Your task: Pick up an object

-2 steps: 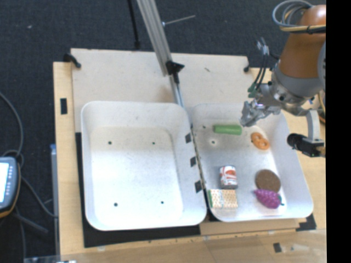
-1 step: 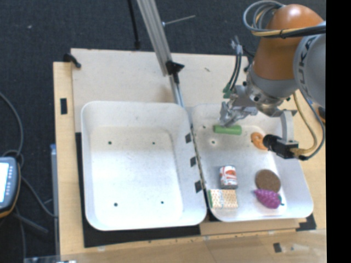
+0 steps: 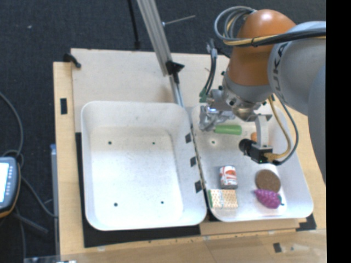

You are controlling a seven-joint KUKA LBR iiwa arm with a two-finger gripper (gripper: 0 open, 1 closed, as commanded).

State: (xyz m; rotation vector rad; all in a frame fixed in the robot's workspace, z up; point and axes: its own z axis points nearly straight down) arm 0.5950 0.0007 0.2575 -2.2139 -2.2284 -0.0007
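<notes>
gripper [image 3: 210, 117] low over right bin [image 3: 299, 193] far corner beside green cylinder [image 3: 228, 129], likely lining up grab; jaw state: cannot tell.

The gripper [image 3: 210, 118] hangs over the right bin's [image 3: 299, 193] far-left corner, just beside a green marker [image 3: 228, 129].

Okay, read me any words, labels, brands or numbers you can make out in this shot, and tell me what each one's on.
None can be read.
Small can: red and white label, too blurred.
Patterned packet: print too small.
Grey arm: faint marks on the casing, illegible.
Device at left edge: screen unreadable.
</notes>
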